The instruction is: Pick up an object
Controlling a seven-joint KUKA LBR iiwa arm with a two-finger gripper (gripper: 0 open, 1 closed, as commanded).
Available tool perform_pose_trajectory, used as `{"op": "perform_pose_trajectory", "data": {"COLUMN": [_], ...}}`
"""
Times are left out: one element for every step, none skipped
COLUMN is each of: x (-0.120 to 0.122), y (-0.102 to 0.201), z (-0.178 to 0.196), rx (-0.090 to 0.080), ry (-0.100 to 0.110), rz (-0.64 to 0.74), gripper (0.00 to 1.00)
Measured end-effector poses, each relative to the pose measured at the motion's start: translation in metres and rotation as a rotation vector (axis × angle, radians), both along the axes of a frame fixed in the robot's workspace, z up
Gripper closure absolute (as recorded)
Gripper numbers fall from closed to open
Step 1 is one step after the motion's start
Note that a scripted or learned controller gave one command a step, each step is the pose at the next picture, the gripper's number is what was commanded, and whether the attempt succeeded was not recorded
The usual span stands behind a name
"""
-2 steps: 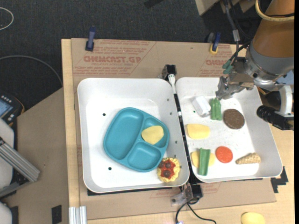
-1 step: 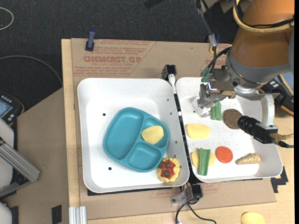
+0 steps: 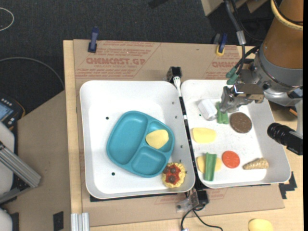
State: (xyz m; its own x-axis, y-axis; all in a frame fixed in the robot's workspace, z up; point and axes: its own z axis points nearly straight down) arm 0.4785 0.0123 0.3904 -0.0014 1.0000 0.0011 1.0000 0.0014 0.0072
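Item: small green plastic block [image 3: 222, 117], right white bin [image 3: 274, 174]; light, rigid, smooth. Hold across narrow sides. Gripper [image 3: 225, 109] directly above; finger state indeterminable.

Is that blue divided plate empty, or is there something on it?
Not empty. The blue divided plate holds one pale yellow toy food piece in its upper right compartment; the other compartments look bare.

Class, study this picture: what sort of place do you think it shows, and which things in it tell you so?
Most likely a robotics lab test bench. A robot arm reaches over two white bins holding toy food such as a plastic tomato slice and a teal divided plate, on a clamped board over dark carpet.
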Motion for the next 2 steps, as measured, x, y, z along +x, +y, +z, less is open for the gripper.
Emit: {"op": "perform_pose_trajectory", "data": {"x": [0.0, -0.001], "y": [-0.016, -0.104], "z": [-0.107, -0.207], "rx": [-0.002, -0.002], "ry": [0.018, 0.017], "rz": [-0.005, -0.011], "gripper": [1.0, 1.0]}}
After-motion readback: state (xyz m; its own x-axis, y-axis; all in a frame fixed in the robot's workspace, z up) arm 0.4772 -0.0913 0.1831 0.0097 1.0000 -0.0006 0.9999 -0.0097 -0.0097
